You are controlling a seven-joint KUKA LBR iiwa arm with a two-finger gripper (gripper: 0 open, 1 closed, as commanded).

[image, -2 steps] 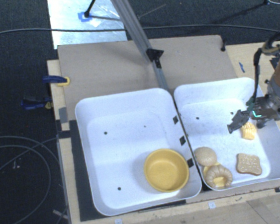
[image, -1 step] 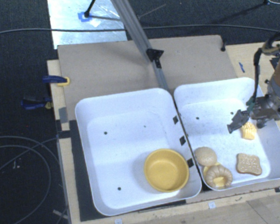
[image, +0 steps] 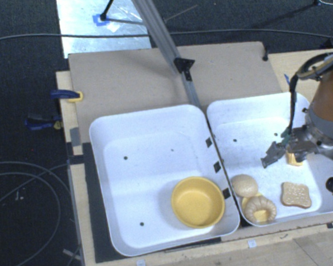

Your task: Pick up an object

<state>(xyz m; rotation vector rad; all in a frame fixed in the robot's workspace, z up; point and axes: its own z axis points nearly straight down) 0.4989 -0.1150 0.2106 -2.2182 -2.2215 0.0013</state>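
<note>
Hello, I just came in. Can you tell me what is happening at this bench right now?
A robot arm reaches in from the right over the right bin. Its gripper sits low in that bin, beside a small yellow piece, but nothing can be seen held between its fingers. A toast slice, a round bun and a croissant-like pastry lie near the bin's front. The left bin holds a yellow bowl.

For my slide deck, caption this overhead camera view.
Robot arm's gripper over the right bin near bread pieces; yellow bowl in the left bin.
</note>
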